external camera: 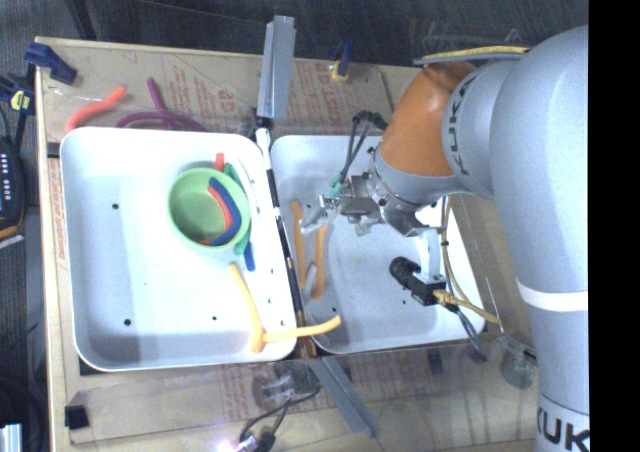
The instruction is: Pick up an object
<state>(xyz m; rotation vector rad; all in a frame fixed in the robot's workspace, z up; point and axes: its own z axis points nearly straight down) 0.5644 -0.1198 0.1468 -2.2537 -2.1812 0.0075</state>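
You are looking down on the tabletop (150,70) with two white bins side by side. The left bin (110,270) fills the left-centre of the frame; the right bin (370,310) sits just beside it, partly covered by the arm (520,140) that comes in from the right edge.

The tool (345,205) hangs over the upper middle of the right bin, below the orange band (425,130) of the wrist. Whether its fingers are wide or narrow cannot be told from this angle, and you can see nothing clearly between them.

In the left bin you have a green bowl (205,210) near the upper right part, with a red curved piece (228,205) and a blue curved piece (240,215) lying along its right rim. A yellow strip (250,310) runs down from below the bowl toward the bin's lower right corner, and its end crosses the wall between the bins.

In the right bin, orange sticks (318,260) lie along the left side, close to the left wall and just left of and below the tool. A black part (410,278) of the arm's fittings sits lower right of the tool.

On the bare tabletop at upper left lie an orange-handled item (95,108) and a purple loop (160,118), both outside the bins.
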